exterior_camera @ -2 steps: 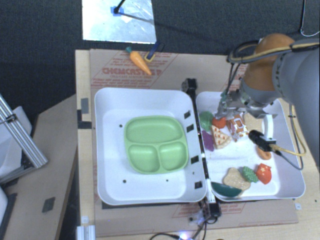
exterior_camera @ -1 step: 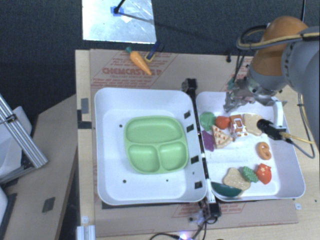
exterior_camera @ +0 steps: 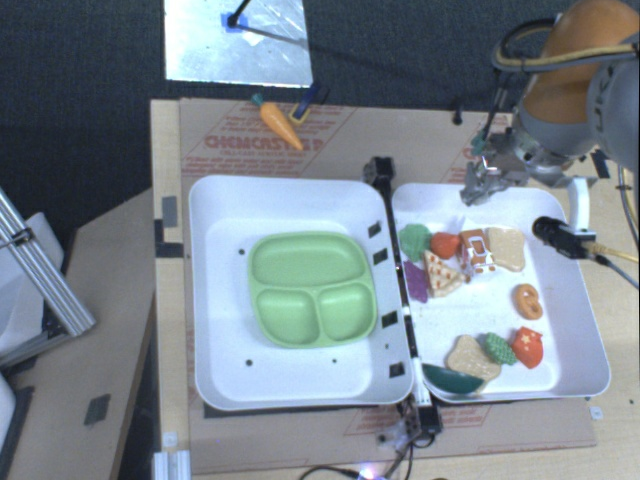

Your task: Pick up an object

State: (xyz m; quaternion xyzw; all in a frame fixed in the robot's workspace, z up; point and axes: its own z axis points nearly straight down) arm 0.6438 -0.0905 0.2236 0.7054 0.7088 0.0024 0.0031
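— Since the arm reaches in from the right, where does the food lie?
— In the right bin (exterior_camera: pixel 590 353): a pizza slice (exterior_camera: pixel 441 271) and toast (exterior_camera: pixel 506 249) sit below and just left of the gripper (exterior_camera: pixel 482 183), near its back rim.
— And its fingers?
— Too small to tell whether they are apart; nothing shows between them.

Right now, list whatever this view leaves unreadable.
- Gripper: too small and blurred in the camera view to read its jaws.
- Arm: cut off by the right edge.
- Dark green piece: partly tucked under the bread slice at the right bin rim.
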